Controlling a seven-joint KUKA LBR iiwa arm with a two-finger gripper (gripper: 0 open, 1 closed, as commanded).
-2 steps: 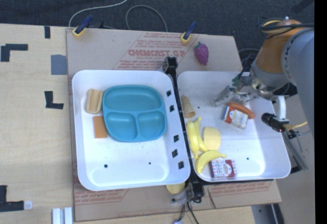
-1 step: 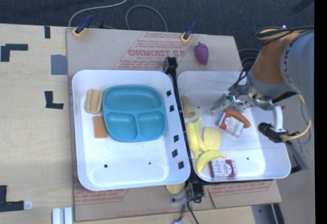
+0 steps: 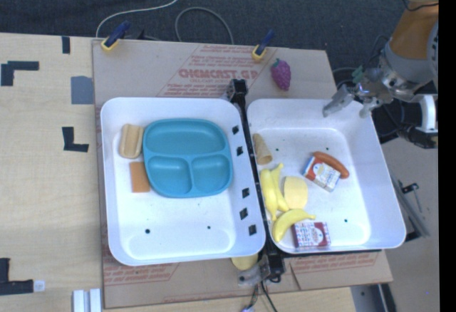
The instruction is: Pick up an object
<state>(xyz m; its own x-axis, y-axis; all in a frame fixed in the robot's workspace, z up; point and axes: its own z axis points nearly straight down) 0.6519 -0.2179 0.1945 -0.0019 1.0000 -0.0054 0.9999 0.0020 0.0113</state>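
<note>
A divided plate (image 3: pixel 187 159) is lying in the left bin (image 3: pixel 121 232); bananas (image 3: pixel 274 193), a sausage (image 3: pixel 330 162) and two cartons (image 3: pixel 311 235) are sitting in the right bin (image 3: pixel 370 147). Grapes (image 3: pixel 281 74) are resting behind both.

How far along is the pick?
Done: nothing looks picked. The bananas, sausage and two cartons all lie in the right bin. In hand: nothing sits between the fingers; the gripper hangs open over that bin's far right rim. Left: descend onto an item, close, lift.
</note>
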